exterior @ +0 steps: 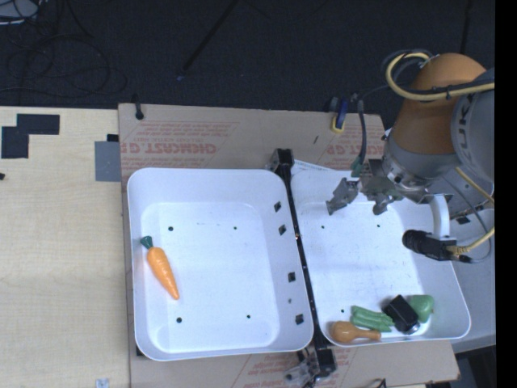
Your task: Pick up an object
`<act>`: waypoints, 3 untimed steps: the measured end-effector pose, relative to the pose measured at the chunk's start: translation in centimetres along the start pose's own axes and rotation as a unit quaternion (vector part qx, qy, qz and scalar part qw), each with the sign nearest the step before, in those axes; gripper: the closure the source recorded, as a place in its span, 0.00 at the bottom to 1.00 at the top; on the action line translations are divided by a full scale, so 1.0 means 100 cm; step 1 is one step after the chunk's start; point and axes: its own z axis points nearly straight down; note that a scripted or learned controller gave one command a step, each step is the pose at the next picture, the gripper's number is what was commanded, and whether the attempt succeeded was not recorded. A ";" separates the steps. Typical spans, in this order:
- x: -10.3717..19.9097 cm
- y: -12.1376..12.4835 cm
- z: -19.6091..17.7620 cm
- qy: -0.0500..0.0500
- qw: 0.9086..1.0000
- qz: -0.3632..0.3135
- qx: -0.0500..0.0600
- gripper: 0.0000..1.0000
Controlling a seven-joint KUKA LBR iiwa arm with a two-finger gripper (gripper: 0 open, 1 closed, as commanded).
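An orange toy carrot (162, 271) with a green top lies at the left side of the left bin (206, 183). In the right bin (363, 265), near its front edge, sit a tan pear-shaped toy (354, 332), a green pod-like toy (372, 318), a small black block (401, 313) and a green rounded piece (422, 304). My gripper (361, 200) hangs over the far part of the right bin, open, with nothing between its fingers. It is well apart from the toys at the front.
A black divider (293, 253) runs between the two bins. The bins rest on a cardboard sheet (210, 136) over a wooden bench. A black handle-like part (426, 244) of the arm sticks out over the right bin's right side.
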 end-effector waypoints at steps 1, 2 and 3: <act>-0.001 0.000 -0.010 0.000 1.000 0.000 0.000 1.00; 0.032 0.047 -0.152 -0.001 1.000 -0.002 -0.010 1.00; 0.067 0.044 -0.112 0.000 1.000 -0.001 0.001 1.00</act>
